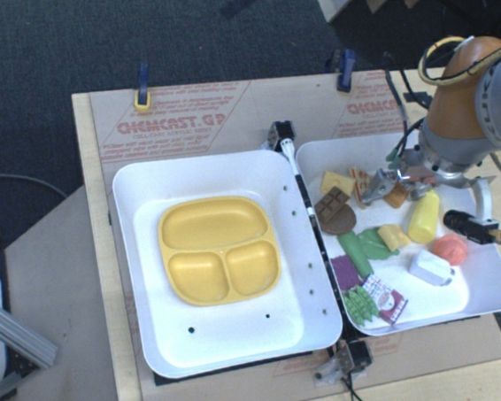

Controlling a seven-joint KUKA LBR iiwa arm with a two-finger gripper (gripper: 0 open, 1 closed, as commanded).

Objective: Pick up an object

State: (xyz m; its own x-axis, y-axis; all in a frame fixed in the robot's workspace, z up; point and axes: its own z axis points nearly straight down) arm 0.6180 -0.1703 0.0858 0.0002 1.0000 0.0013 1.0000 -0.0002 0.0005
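My gripper point(374, 187) hangs low over the far part of the right bin point(487, 290), with the grey arm coming in from the right. Its tip sits between a yellow wedge point(335, 182) on its left and a small orange-brown piece point(398, 196) on its right. A brown chocolate bar point(332, 202) and a round brown piece point(340, 221) lie just in front of it to the left. I see nothing lifted off the bin floor.
The right bin also holds a yellow block point(424, 217), a green piece point(362, 247), an orange-red ball point(452, 248), a white item point(429, 268), a purple piece point(344, 271) and a printed packet point(385, 300). A yellow divided tray point(219, 248) lies in the left bin point(140, 251).
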